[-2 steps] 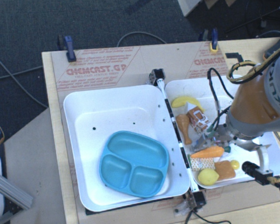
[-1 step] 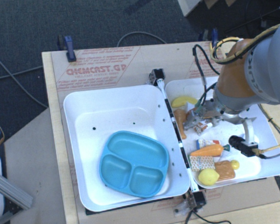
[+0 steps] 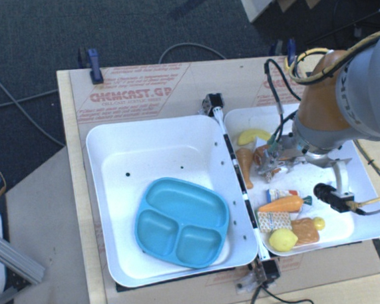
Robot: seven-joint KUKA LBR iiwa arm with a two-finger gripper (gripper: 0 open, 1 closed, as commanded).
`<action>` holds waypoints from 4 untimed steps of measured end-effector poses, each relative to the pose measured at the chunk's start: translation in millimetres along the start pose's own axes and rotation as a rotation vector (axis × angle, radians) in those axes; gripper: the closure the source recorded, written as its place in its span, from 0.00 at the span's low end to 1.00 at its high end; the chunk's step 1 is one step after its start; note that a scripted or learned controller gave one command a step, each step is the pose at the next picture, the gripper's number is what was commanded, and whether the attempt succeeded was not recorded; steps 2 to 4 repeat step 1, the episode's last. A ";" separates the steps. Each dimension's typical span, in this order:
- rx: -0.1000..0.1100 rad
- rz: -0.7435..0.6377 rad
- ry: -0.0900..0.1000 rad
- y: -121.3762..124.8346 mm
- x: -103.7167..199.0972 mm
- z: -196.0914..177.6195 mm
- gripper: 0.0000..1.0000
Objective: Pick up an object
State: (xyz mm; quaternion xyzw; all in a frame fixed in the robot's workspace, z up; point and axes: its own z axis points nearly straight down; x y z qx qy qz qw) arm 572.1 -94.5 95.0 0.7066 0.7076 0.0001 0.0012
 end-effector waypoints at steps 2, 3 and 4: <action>-0.007 -0.006 0.004 -13.1 74.3 -95.5 1.00; -0.007 -0.006 0.004 -13.1 74.3 -95.5 1.00; -0.007 -0.006 0.004 -13.1 74.3 -95.5 1.00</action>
